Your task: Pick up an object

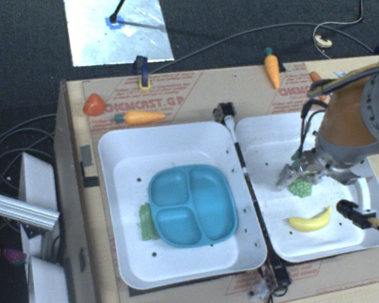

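The claw (298,172) of a grey robot arm (351,124) hangs low in the right bin (263,138), directly over a green toy vegetable (301,187) on the bin's white floor. From this angle it cannot be told whether the claw is released or clenched, or whether it touches the vegetable. A yellow banana (310,221) lies nearby in the same bin, closer to the front wall and apart from the green piece.

In the left bin (122,190), a blue divided plate (193,205) sits in the middle, with a small green block (147,222) just beside its left edge. The two bins stand side by side, joined along a dark strip (240,162).

Both rest on a brown cardboard sheet (189,89) printed with red lettering. Along its back edge lie a carrot (141,117), a red-orange tomato (93,105), a second carrot (273,70) pointing away from the bins, and a blue-and-yellow clamp (143,73).

Beyond the bench, dark carpet (13,52) covers the floor, with a shiny metal sheet (118,26) laid on it and loose black cables (4,153) coiled at left.
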`<action>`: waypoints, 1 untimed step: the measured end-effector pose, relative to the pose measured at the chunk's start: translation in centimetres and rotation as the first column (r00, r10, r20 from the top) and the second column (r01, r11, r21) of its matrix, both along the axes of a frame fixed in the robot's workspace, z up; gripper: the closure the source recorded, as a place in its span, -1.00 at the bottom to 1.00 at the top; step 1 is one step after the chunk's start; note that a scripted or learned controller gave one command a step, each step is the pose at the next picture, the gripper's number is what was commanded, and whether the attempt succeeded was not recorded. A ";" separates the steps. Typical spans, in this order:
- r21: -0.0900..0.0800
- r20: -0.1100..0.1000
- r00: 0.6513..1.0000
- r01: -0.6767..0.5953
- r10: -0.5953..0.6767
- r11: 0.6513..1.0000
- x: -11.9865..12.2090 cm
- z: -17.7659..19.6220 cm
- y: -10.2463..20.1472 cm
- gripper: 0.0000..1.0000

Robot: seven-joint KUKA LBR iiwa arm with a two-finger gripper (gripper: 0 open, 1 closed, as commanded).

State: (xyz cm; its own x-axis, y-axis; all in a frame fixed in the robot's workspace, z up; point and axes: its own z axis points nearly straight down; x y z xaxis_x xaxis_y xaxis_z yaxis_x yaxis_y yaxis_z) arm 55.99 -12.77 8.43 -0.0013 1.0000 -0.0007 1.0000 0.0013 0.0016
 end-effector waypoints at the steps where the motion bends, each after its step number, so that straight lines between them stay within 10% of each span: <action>1: -0.001 0.002 1.000 -0.002 0.002 1.000 7.9 0.1 -5.5 -1.00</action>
State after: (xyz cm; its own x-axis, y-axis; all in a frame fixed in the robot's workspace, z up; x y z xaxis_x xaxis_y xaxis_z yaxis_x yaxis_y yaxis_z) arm 63.89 -18.25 8.52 -0.0035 1.0000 -0.0019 1.0000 0.0035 0.0036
